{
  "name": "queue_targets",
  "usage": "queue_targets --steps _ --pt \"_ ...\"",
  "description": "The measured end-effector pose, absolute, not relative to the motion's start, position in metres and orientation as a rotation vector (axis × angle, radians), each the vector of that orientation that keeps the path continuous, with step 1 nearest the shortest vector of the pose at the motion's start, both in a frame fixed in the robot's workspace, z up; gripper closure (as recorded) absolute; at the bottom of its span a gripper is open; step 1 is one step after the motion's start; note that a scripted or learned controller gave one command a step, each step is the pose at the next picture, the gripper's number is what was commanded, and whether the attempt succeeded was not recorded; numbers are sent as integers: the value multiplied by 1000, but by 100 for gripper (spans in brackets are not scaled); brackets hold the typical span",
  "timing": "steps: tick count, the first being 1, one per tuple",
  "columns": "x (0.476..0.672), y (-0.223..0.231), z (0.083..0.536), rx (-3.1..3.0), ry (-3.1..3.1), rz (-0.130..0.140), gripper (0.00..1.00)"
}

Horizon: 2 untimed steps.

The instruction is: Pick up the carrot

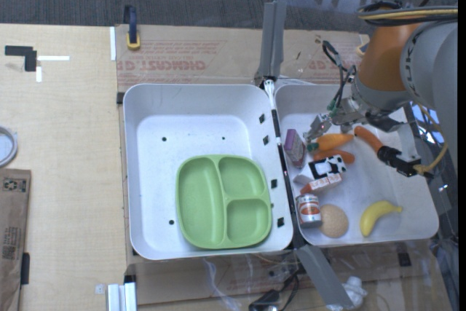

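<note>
reaching stage: gripper (324, 126) low in the right bin (422, 226), fingers apart, carrot (336, 140) just beside and below; next, close on carrot, lift.

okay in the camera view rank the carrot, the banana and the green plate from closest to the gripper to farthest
Measured from the gripper in the right bin:
1. Carrot, just right of and below the gripper, nearly touching it.
2. Banana, toward the right bin's lower right corner.
3. Green plate, over in the left bin, lower left of the gripper.
</note>
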State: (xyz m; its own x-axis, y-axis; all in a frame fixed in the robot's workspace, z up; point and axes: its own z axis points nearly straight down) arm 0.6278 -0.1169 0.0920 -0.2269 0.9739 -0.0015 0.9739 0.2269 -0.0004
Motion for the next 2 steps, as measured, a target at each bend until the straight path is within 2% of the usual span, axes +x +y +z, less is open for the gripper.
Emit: queue_targets --steps 1,2 --pt "628 -118 101 1953 2458 -2 100" --pt "586 -51 191 2221 2223 -4 100"
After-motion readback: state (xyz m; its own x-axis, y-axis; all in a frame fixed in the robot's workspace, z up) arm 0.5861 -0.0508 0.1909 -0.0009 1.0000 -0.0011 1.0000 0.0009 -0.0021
